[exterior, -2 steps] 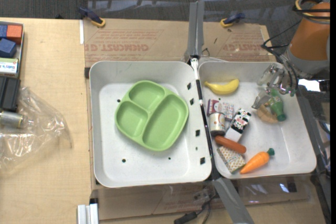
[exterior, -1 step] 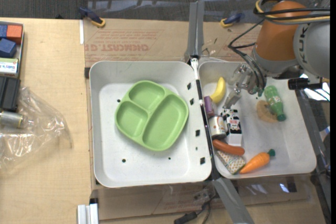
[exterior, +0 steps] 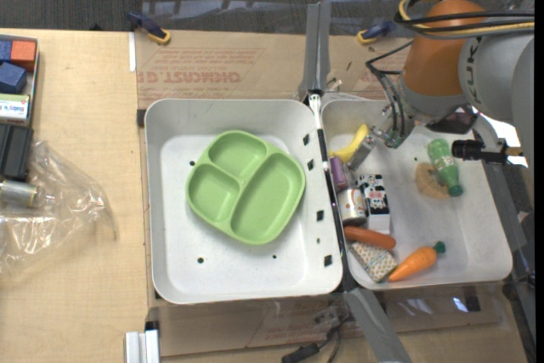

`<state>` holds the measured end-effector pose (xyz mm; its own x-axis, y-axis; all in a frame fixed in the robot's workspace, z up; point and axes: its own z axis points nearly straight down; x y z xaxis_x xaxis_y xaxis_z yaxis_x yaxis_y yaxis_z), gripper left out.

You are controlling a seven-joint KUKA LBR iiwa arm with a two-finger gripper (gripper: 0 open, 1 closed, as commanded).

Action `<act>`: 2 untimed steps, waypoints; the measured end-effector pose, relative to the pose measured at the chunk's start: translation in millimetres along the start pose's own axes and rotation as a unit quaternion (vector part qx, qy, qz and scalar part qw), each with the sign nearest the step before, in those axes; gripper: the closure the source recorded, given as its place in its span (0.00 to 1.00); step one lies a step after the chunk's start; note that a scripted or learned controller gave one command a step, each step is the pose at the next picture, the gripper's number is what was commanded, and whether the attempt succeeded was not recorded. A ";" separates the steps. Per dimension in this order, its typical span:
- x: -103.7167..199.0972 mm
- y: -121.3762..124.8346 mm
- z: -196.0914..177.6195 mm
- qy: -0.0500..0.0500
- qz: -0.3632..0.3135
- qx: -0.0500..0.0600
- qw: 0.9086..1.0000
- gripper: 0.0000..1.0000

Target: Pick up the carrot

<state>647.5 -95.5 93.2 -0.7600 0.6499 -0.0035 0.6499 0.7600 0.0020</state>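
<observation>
Reaching in from the right, the arm (exterior: 476, 55) hangs over the far end of the right bin (exterior: 493, 259), well apart from the carrot (exterior: 416, 262) near its front edge. Whether the gripper (exterior: 393, 134) grips anything cannot be told. A good pick would drop squarely across the carrot's middle, clear of the neighbouring sausage (exterior: 370, 237).

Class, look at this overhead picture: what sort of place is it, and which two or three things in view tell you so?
Most likely a robotics lab bench for pick-and-place trials. A grey robot arm reaches over two white bins; one holds a green divided plate, the other toy food such as a carrot. Cardboard lines the bench.
</observation>
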 end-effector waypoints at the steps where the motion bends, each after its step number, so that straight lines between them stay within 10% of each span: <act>1: -10.7 -3.7 0.4 0.000 0.140 0.001 0.990 0.00; 2: -12.7 2.5 0.9 0.001 0.248 0.002 0.969 0.00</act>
<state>658.8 -101.9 92.3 -0.3539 0.9353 -0.0019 0.9353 0.3539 -0.0001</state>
